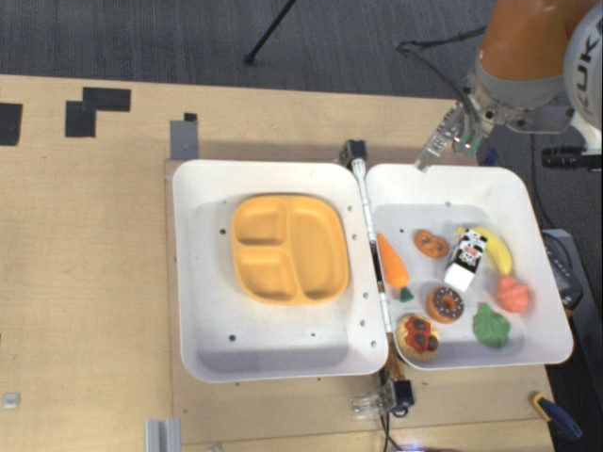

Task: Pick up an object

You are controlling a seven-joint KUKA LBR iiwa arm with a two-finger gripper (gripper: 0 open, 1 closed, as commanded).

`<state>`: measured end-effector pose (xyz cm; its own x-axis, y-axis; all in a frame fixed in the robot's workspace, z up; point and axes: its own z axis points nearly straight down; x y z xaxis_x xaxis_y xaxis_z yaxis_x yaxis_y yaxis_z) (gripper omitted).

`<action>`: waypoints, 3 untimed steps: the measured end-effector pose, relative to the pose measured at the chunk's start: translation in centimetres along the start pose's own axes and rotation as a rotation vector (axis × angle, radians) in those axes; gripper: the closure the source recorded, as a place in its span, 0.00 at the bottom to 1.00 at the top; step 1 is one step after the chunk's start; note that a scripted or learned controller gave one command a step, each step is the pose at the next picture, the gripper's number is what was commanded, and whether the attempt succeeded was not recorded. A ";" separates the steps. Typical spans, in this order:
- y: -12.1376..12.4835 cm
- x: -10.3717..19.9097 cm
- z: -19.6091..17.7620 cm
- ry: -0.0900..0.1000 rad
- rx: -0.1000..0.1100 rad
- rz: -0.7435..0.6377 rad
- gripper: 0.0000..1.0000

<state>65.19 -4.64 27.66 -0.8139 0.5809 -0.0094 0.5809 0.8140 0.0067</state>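
Wooden bench (85,281); two white bins (203,347)

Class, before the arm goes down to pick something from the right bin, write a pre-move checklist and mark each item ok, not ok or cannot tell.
1. Gripper above the right bin's far rim, clear of the toys: ok.
2. Fingers open: cannot tell.
3. Nothing held: cannot tell.
4. Carrot lies apart from its neighbours: ok.
5. Milk carton free of the banana: not ok, they touch.
6. Yellow divided plate in the left bin, out of the way: ok.
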 end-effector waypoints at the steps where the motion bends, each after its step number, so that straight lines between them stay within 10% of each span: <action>1: 0.1 -0.1 -1.2 -0.006 -0.004 -0.001 1.00; 2: -1.0 2.2 3.6 0.006 0.002 -0.455 1.00; 3: -0.8 2.2 2.5 0.000 -0.002 -0.455 1.00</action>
<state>62.99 -4.06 25.18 -0.9864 0.1641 -0.0121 0.1641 0.9864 0.0035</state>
